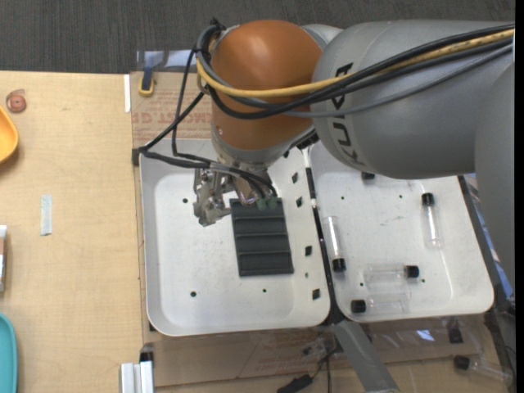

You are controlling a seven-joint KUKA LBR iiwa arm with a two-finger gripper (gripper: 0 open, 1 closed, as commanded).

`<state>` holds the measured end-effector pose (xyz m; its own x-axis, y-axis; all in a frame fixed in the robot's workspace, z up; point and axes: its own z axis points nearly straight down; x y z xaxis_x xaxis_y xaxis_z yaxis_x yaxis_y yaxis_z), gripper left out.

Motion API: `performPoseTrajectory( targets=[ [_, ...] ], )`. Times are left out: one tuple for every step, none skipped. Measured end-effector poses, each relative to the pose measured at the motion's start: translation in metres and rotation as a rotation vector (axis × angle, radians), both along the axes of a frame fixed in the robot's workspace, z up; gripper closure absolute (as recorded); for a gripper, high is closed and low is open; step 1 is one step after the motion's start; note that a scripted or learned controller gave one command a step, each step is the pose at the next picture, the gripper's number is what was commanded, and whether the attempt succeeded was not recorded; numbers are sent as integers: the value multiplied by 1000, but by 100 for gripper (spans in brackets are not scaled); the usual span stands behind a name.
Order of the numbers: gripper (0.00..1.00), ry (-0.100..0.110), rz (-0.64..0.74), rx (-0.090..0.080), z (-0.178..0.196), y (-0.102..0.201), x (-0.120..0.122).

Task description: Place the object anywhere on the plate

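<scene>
Two shallow white plastic bins: left bin [176, 301], right bin [458, 293]. One grey arm [409, 80] with a glossy orange band reaches over the left bin. Gripper [214, 203] sits at that bin's upper middle; jaw state: can't tell. One dark ribbed rectangular block [264, 240] just right of the gripper. Three clear tubes with black caps [429, 218] in the right bin. Orange plate [6, 137] edge lies well left of the left bin on the wooden bench.

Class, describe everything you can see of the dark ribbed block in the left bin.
The dark ribbed block is a near-black rectangle, plastic or rubber by its look, with raised ridges running across its top. It lies flat on the left bin floor, near the middle, long side running away from the camera. Its far end sits under the arm's wrist.
</scene>
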<state>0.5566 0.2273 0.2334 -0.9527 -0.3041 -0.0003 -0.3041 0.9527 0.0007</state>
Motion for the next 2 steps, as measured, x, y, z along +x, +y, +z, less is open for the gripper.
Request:
performPoseTrajectory(
  targets=[
    [0, 0, 1, 0, 0, 0, 0],
    [100, -2, -6, 2, 9, -2, 2]
  ],
)
